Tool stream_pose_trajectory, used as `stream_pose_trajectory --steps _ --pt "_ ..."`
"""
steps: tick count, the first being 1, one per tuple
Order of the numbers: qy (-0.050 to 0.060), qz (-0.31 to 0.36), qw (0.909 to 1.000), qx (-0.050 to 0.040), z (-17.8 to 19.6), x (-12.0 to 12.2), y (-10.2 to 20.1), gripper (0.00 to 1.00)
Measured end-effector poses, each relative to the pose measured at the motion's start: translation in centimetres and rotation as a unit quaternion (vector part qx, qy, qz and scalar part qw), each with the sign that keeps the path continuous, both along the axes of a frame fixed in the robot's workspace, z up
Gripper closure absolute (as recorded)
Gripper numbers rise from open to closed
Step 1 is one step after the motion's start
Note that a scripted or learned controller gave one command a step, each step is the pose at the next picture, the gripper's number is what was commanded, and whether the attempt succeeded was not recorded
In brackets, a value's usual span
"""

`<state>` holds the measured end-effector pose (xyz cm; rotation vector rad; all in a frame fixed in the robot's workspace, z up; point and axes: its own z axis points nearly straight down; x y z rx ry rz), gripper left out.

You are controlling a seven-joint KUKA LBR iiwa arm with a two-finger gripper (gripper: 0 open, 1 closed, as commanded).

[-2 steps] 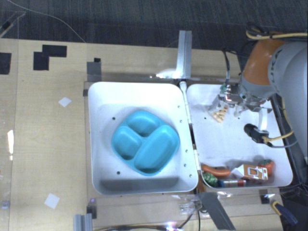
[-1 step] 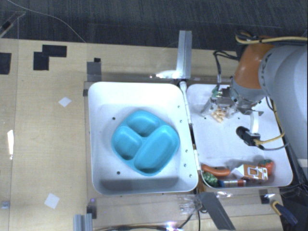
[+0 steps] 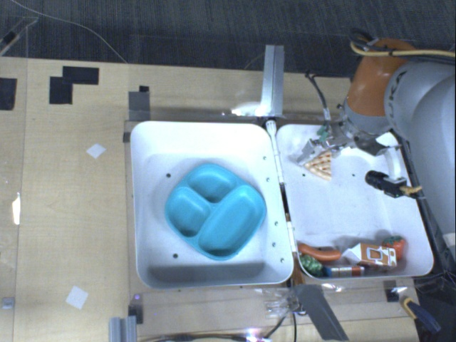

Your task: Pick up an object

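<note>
My gripper (image 3: pixel 318 147) hangs low over the far left part of the right bin (image 3: pixel 356 212). Right below it lies a tan, waffle-patterned cone piece (image 3: pixel 319 165), touching or nearly touching the gripper's tip. The grey arm with its orange band (image 3: pixel 370 84) reaches in from the upper right. Nothing shows as lifted off the bin floor.
Along the right bin's near wall lie an orange carrot-like item (image 3: pixel 318 251), a green item (image 3: pixel 309 264), a brown box (image 3: pixel 372 254) and a dark marker (image 3: pixel 345 269). The left bin (image 3: pixel 149 191) holds a blue divided plate (image 3: pixel 214 209). A metal post (image 3: pixel 273 84) stands behind the bins.
</note>
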<state>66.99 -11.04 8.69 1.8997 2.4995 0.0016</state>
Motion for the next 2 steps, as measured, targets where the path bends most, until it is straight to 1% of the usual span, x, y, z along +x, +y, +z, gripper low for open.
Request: stream_pose_trajectory --steps 1,2 --pt "-0.006 0.002 1.0 -0.0014 1.3 0.3 0.1 1.0" --pt "-0.002 -0.073 0.9973 0.0004 9.9 0.0 7.6 1.0"
